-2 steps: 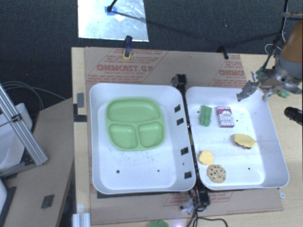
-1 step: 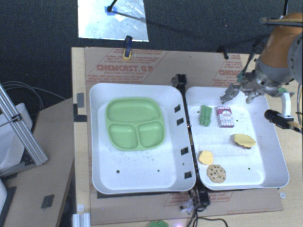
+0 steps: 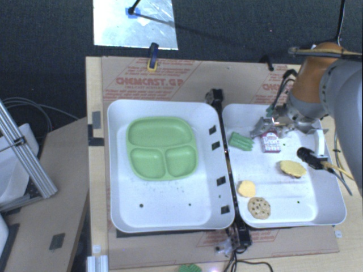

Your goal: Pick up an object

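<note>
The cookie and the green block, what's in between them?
In the camera view, a small yellow round piece lies between the cookie and green block.

Pretty clearly a robotics lab setup: a tabletop (image 3: 187, 75) lined with Chemcast-printed protective sheet, two white bins (image 3: 122, 169) side by side, aluminium framing (image 3: 25, 157) at the left, loose cables (image 3: 34, 106), dark carpet (image 3: 45, 27) behind.

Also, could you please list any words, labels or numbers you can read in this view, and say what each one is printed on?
"CHEMCAST GP": red print on the brown protective sheet behind the left bin.
Further red print on the same sheet behind the right bin, too blurred to read.
Small red-and-white packet in the right bin: print too small to read.
</note>
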`<state>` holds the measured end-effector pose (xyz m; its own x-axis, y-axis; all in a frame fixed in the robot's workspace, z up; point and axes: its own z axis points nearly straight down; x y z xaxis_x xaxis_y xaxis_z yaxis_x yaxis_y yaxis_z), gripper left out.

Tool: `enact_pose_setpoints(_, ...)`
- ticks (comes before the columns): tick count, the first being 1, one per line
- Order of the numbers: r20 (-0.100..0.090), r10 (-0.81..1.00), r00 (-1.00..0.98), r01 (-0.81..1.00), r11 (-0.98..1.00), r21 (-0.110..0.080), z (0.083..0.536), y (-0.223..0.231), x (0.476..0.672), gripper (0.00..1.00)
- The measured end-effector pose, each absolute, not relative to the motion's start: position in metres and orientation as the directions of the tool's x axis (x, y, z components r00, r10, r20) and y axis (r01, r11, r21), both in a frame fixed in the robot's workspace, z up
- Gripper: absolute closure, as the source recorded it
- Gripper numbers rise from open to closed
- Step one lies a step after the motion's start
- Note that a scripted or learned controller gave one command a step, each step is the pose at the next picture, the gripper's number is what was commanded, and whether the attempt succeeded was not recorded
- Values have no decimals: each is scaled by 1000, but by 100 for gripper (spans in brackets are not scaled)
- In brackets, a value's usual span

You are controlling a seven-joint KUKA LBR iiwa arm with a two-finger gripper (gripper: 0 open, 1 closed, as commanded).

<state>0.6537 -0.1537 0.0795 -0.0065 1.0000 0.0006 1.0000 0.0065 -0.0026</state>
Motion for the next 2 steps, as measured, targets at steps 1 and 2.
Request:
enact_pose_setpoints(1,-1,1000,-8,1000,8,6,96,-154,656,100)
enact_pose_setpoints(2,4,1000,-10,1000,10,2,189,-72,578,100)
